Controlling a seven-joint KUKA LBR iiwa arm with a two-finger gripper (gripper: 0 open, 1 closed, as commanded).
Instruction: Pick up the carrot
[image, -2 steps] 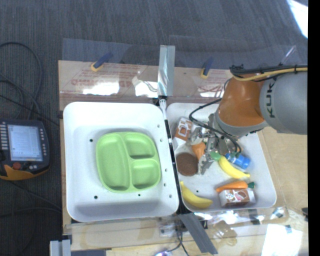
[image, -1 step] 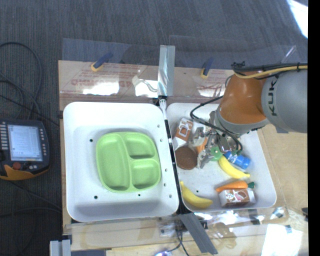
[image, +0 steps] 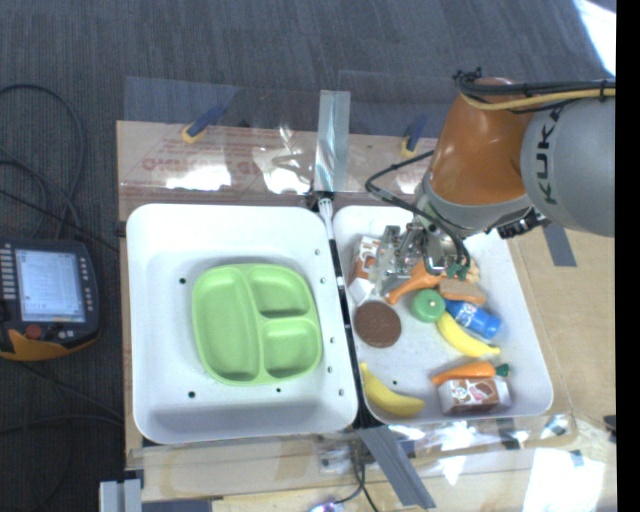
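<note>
Tool (image: 408, 250) down in the right bin (image: 530, 330), jaw state hard to tell amid the clutter. Carrot (image: 412, 288) just below it, touching a green cap (image: 428, 306). Second carrot (image: 465, 372) lies near the front. Green tray (image: 256, 322) in the left bin (image: 160, 240).

An orange carrot (image: 412, 288) lay among yellow bananas (image: 392, 398), a brown disc (image: 378, 324) and a blue bottle (image: 477, 320) in the white right bin (image: 530, 330); a lime-green divided plate (image: 256, 322) sat in the white left bin (image: 160, 250).
</note>
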